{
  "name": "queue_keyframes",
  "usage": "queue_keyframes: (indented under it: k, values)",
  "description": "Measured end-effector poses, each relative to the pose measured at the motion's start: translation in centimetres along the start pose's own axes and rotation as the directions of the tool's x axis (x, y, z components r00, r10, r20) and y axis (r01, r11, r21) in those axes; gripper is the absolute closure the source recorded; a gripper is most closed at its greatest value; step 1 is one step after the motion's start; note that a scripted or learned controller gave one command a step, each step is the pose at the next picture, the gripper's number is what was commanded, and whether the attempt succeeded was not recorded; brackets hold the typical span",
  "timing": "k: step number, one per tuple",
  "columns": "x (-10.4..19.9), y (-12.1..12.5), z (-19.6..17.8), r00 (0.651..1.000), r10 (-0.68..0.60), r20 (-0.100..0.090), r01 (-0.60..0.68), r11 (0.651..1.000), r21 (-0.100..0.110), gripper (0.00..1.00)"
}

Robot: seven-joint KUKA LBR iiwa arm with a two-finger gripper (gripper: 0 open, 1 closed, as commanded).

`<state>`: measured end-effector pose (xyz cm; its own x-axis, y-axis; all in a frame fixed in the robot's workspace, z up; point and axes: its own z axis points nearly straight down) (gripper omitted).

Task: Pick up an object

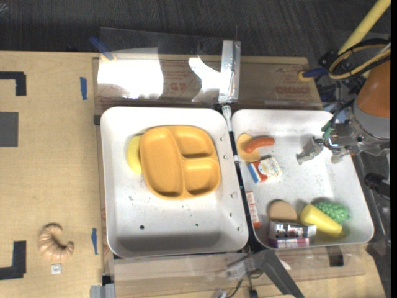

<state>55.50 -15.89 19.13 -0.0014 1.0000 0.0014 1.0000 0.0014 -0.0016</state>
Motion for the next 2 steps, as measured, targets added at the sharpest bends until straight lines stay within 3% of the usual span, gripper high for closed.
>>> queue_keyframes:
  k: [1,2]
  values:
    - [-1.4,7.3,9.3,0.998,-0.062,0.003,0.062,0.998,-0.006,0.00]
    - [4.6,-0.1,10.3,0.955,-0.295,0.004,0.295,0.955,-0.008,0.00]
